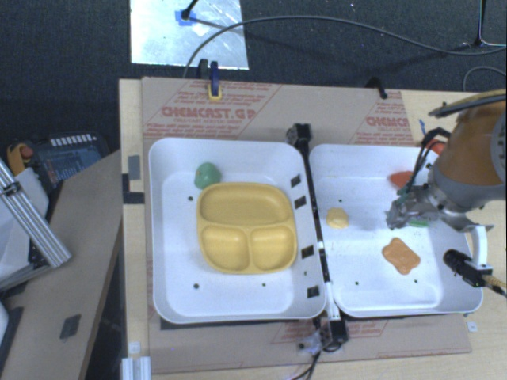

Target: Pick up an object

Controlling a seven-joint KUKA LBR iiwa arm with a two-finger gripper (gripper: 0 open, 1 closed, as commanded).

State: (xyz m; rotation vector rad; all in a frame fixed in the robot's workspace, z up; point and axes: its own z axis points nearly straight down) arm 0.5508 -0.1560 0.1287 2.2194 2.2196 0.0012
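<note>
Two white bins (238, 307) sit side by side on the worktop (269, 101). Over the right one hangs the hand (404, 214); whether it is spread, I cannot tell. Just below lies an orange piece (401, 256), left a pale yellow lump (337, 218), and above, perhaps touching, something red (401, 178).

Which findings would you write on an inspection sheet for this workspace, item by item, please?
Surface: two white bins side by side, left bin and right bin, on a cardboard sheet over the bench.
Job's things: pale yellow piece, orange piece and a red-orange piece in the right bin; green piece in the left bin.
Clutter: yellow compartment tray in the left bin.
Gripper: gripper low over the right bin; grasp cannot be judged.
Cables: grey cable across the dark floor.
Surroundings: reflective plate, aluminium profile at left.
</note>
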